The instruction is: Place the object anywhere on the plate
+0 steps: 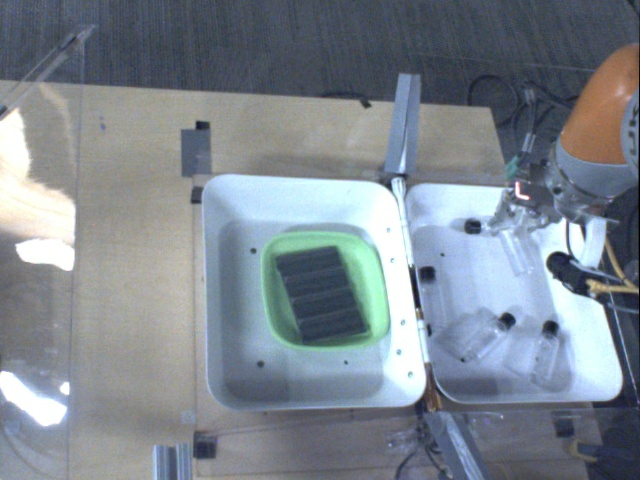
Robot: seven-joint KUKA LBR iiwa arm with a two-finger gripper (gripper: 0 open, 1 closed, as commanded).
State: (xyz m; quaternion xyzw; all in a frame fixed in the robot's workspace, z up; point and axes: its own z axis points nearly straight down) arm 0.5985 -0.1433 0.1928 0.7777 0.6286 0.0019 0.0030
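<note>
Gripper (pixel 520 208) of mine hangs at the right bin's (pixel 600 393) far edge, seemingly clamped on a clear black-capped vial (pixel 515 246)—light, rigid, slick, likely fragile, best taken mid-body—well apart from the green plate (pixel 372 268) in the left bin (pixel 225 298).

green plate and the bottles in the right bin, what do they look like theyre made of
Green plate: probably plastic, matte, judging by its even bright colour and soft rounded rim. Bottles: clear plastic or glass, hard to say which; the white bin shows through them, and the caps look dark.
</note>
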